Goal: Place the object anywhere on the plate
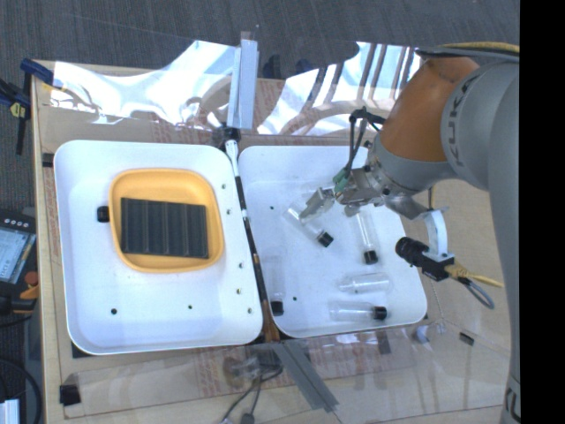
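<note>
Step in hand: the arm [459,122] is reaching in from 3 o'clock and working the pick-up stage; nothing is resting on the plate yet besides its dark ribbed insert.
Pincer: the pincer [328,198] is hovering low over the upper middle of the right bin [265,170], pointing toward 9 o'clock; whether it is wide or narrow, I cannot tell, since the tips are blurring into a clear vial there.
Task object: four clear vials with black caps are lying in the right bin. One vial [309,219] is sitting just at the pincer tips, its cap at 5 o'clock from them. Whether it is actually being gripped is not clear.
Other vials: one [365,237] is lying at 5 o'clock from the pincer, and two more [364,283] [355,310] are lying near the bin's 6 o'clock edge.
Plate: the yellow plate [159,182] is sitting in the left bin [79,263], well apart, at 9 o'clock from the pincer.
Next move, as I judge it: securing the nearest vial, lifting clear of the rim between the bins, and carrying toward 9 o'clock.
Risk: smooth round vials are probably rolling or slipping easily.
</note>
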You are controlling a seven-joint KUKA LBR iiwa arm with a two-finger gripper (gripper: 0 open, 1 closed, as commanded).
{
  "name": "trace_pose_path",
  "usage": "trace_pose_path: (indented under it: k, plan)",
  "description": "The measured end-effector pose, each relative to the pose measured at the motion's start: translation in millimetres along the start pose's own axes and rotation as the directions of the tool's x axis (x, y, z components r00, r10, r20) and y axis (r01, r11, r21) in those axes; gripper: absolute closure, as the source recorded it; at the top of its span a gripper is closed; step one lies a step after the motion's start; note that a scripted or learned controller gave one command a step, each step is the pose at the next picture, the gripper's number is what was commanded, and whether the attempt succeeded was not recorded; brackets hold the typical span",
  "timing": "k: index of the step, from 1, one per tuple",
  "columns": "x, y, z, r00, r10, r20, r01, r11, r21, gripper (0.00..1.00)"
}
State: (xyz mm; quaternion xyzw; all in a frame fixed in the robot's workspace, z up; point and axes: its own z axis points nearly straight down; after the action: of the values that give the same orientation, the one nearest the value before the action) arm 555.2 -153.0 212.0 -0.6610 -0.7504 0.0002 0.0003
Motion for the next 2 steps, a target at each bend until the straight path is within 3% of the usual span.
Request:
trace_pose_path:
  k: [1,2]
  plan:
    - [-11,-34,16,0.998,-0.07,-0.002,0.07,0.998,0.004,0.0]
    - [41,-75,33,0.993,-0.122,-0.003,0.122,0.993,0.005,0.0]
